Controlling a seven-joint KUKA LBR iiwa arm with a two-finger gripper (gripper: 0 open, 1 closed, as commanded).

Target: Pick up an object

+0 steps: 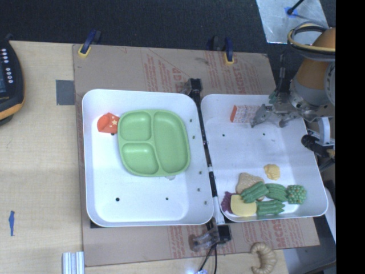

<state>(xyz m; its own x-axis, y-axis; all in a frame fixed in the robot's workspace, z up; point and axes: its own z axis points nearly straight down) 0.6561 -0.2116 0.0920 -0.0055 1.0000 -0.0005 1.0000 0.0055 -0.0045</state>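
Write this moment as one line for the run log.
arm: over right bin's far right | gripper: nothing visibly held | food pile: near corner, untouched | green plate: left bin

A black handheld controller [8, 79] lies at the bench's left edge, with blue clamps [229, 50] holding the cardboard [142, 67]

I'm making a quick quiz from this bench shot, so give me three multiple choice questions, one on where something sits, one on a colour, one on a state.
1. Where does the divided plate lie?
A. left bin
B. right bin
C. on the cardboard

2. What colour is that plate?
A. blue
B. green
C. yellow

3. Where is the gripper?
A. over the toy food pile
B. over the plate
C. near the far edge of the right bin

Answers: 1 A, the plate rests in the left bin. 2 B, it is pale green. 3 C, it sits beside the orange and white packet, away from the toy food pile.
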